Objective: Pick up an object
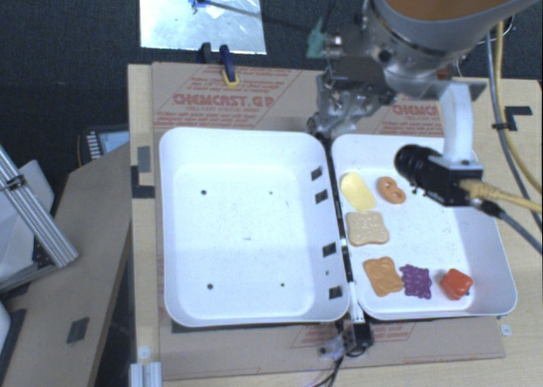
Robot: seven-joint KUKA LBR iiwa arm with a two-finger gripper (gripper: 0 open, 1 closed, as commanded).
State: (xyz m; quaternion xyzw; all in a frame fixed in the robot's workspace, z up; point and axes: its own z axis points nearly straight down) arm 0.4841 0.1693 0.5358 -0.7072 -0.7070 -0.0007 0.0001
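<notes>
The end effector (339,118) hangs over the far rim where the 2 bins meet; whether it is released or clenched cannot be told. In the right bin (484,245) lie 6 objects: a yellow piece (357,191) at 10 o'clock, an orange ring (391,190) beside it, a red piece (456,283) at 5 o'clock

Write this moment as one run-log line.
arm: above right bin | gripper: at bin's far edge | toys: six in bin | held: nothing seen
</notes>
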